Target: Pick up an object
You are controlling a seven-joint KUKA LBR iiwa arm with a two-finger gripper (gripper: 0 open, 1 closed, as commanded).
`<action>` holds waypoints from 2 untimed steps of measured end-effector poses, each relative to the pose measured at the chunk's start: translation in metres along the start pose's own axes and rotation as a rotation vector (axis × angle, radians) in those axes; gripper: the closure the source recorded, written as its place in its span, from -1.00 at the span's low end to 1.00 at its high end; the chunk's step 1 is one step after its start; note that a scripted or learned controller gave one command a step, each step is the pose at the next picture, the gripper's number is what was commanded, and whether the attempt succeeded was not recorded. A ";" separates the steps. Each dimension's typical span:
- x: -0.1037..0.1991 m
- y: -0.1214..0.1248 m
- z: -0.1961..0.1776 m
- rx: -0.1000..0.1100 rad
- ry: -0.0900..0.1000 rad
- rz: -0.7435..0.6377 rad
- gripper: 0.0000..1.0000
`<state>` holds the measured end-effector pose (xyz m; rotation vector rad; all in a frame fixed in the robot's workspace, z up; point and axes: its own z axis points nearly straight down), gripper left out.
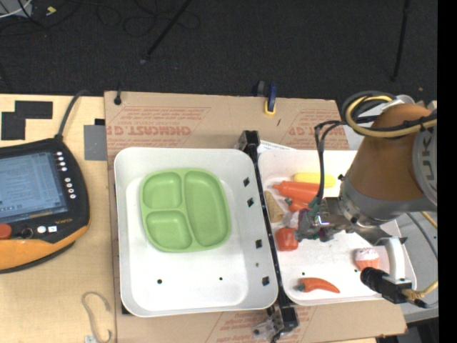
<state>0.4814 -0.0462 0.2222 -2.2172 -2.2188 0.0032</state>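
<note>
My gripper reaches into the right bin from the right, low over the bin's middle left. Just left of it and below lies a small red object. An orange carrot and a yellow banana-like piece lie just beyond the gripper at the bin's back. A red chili pepper rests near the front edge. A pink and white object sits at the front right. The arm's wrist hides the fingertips.
The left bin holds a green divided plate. A black divider runs between the bins. A control pendant lies on the bench at far left. A tan strip lies by the divider.
</note>
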 end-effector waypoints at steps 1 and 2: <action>0.010 -0.003 0.005 0.000 -0.001 0.001 1.00; 0.005 -0.001 -0.015 -0.003 -0.001 0.001 1.00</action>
